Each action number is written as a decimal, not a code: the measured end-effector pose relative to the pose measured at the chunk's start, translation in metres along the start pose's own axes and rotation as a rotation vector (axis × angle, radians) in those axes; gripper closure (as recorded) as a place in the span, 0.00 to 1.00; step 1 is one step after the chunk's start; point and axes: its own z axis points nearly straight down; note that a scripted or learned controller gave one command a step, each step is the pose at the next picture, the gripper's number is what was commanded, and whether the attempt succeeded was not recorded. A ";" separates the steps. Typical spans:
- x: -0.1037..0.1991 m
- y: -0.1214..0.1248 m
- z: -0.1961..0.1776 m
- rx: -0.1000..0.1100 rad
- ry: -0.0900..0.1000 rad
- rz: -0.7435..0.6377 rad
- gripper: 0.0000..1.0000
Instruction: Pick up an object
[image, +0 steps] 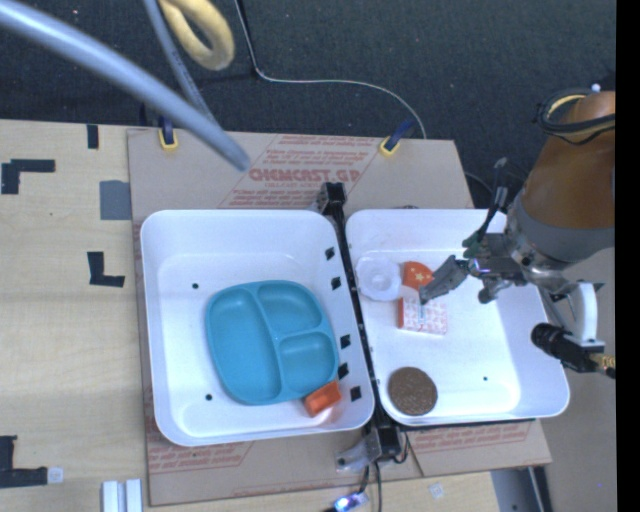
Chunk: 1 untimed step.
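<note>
Dark carpet is showing beyond a pale wooden bench (60, 330), where a printed cardboard sheet (300, 170) is lying under two shallow white bins.

Camera view: I am watching the gripper (432, 290) reaching in from the right over the right bin (500, 390). Its tip is hanging just above a pink-and-white packet (424, 318), near an orange object (416, 272) and a clear round cup (378, 278). I cannot tell how the jaws are set. A brown disc (412, 391) is lying apart, near the front wall.

My judgement: the packet is the nearest candidate, lying flat, so I am planning a straight descent with the jaws spanning its narrow side, keeping clear of the cup.

The left bin (170, 250) is bearing a blue divided tray (272, 340) and an orange piece (322, 399).
</note>
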 end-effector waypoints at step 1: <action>-0.004 -0.002 0.063 0.007 0.001 0.001 0.00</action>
